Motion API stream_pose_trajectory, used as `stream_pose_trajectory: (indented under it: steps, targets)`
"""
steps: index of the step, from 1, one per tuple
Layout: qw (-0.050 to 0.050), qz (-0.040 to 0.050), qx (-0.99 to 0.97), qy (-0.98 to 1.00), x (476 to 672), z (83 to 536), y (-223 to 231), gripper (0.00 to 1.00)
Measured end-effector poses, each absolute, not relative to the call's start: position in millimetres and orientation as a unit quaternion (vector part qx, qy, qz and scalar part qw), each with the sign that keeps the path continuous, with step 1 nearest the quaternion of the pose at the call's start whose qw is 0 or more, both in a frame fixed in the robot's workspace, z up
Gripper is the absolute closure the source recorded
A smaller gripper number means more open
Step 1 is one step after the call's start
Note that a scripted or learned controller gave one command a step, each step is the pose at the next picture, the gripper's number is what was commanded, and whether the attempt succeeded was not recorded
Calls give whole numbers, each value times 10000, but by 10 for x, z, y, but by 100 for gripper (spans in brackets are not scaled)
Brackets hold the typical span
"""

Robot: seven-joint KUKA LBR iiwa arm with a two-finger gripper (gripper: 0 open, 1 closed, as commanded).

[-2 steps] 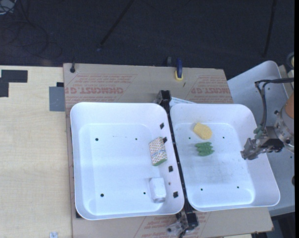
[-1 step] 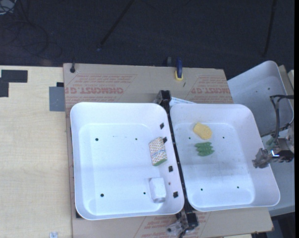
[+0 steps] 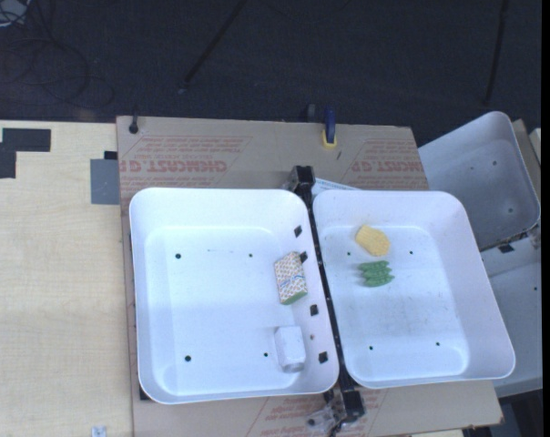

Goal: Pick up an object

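Perhaps a carton [image 3: 290,278], left bin [image 3: 166,217].

Left bin [image 3: 166,244] holds a patterned block [image 3: 290,278] and a white block [image 3: 290,347] near its right wall. Right bin [image 3: 457,271], upper left: yellow piece [image 3: 372,239] just above green piece [image 3: 376,274].

Four small objects lie in two shallow white bins. In the left bin [image 3: 166,244], near its right wall, a patterned rectangular box [image 3: 290,278] lies above a white block [image 3: 290,347]. In the right bin [image 3: 457,244], a yellow rounded lump [image 3: 372,240] lies just above a green leafy piece [image 3: 377,274].
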State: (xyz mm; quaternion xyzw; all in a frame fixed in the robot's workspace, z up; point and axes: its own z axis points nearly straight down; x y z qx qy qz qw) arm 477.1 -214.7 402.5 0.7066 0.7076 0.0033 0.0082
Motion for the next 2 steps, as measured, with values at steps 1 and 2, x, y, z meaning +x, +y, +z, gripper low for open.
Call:
stream_pose_trajectory:
  steps: [1, 2]
  targets:
    - [-60, -19, 7050, 7092, 4753, 3104, -1395, 100]
    - [-40, -29, 7083, 7059, 4739, 2464, -1858, 100]
